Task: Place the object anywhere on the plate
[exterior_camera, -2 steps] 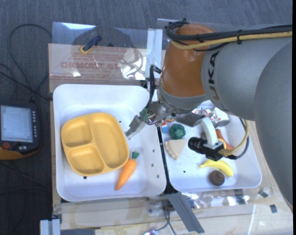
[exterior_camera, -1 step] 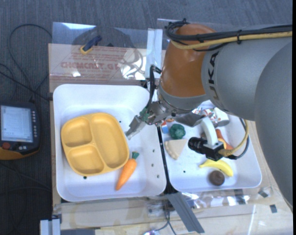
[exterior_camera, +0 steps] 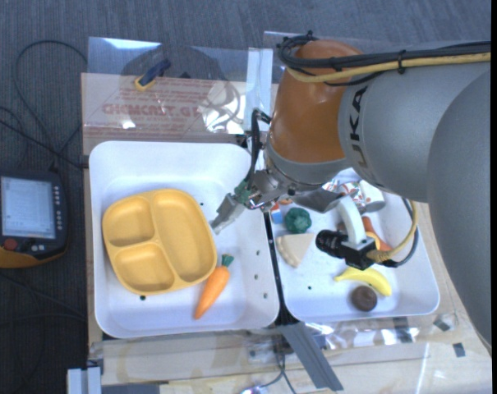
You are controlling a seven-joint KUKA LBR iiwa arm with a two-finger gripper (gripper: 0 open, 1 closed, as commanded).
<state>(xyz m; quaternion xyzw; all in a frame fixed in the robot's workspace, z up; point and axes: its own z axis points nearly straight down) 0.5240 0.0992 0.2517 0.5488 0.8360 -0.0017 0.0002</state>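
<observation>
While the gripper (exterior_camera: 225,213) hangs low over the left bin (exterior_camera: 149,156), just beside the right rim of the yellow plate (exterior_camera: 158,240), the carrot (exterior_camera: 212,290) lies in that same bin. It is off the plate, close against the plate's lower right edge, with its green top pointing up and to the right. Whether the gripper is spread or closed cannot be told from this slant. The plate has 3 compartments and sits toward the left of its bin. The arm (exterior_camera: 314,113) reaches in over the wall between the 2 bins. In the right bin (exterior_camera: 412,294) lie a green lump (exterior_camera: 297,218), a pale wedge (exterior_camera: 292,250) just below it, a banana (exterior_camera: 366,278) and a brown round thing (exterior_camera: 364,299) touching the banana's underside.
</observation>
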